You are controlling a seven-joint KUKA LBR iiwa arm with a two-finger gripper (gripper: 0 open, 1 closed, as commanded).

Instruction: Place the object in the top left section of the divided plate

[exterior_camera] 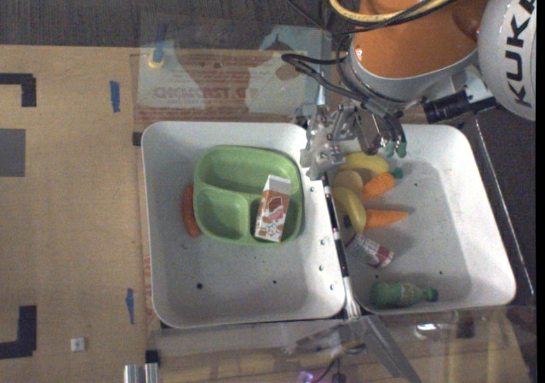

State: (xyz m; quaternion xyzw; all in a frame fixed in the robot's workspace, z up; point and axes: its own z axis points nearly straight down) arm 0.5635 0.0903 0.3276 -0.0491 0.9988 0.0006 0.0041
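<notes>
Gripper (353,145) sits in the upper middle of the frame, over the top left corner of the right shallow white plastic bin (477,279), right above a pile of yellow toy bananas (349,194). Honestly can't tell how it's set, the metal bits blur together up there.

Under it, two orange plastic carrots (383,202) lie against the bananas. Lower down there's a small red-and-white tube-like thing (373,250), too blurry to name, and a green plastic bottle (404,294) lying on its side near the bottom rim.

The left white bin (170,288) holds the light green divided plate (223,181). A small white-and-orange carton (273,208) leans in the plate's lower right section, print on it unreadable. An orange sausage-shaped item (189,211) lies just beside the plate's left edge, partly hidden by it.

The arm's big orange-and-grey body (417,15) fills the upper right, cut off by the frame, with "KUKA" partly readable on the white part. The cardboard-covered tabletop (68,202) has faded reddish lettering above the left bin that I can't read.
</notes>
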